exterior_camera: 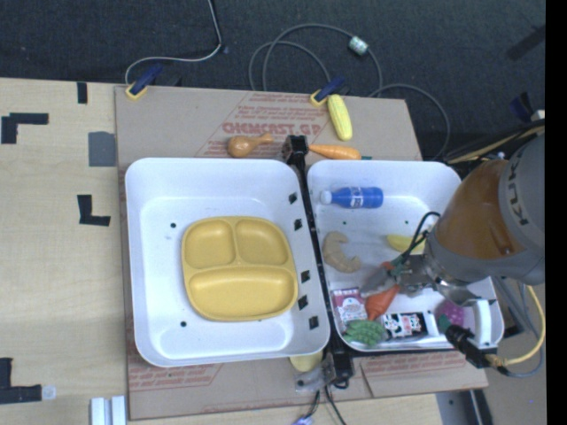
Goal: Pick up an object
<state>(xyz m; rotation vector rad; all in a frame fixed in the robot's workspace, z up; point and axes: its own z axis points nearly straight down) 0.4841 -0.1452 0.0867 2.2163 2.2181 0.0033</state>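
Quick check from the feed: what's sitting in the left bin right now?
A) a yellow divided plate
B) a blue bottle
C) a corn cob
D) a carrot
A: the yellow divided plate lies flat in the left bin, while the blue bottle is in the right bin and the corn cob lies on the cardboard behind the bins.
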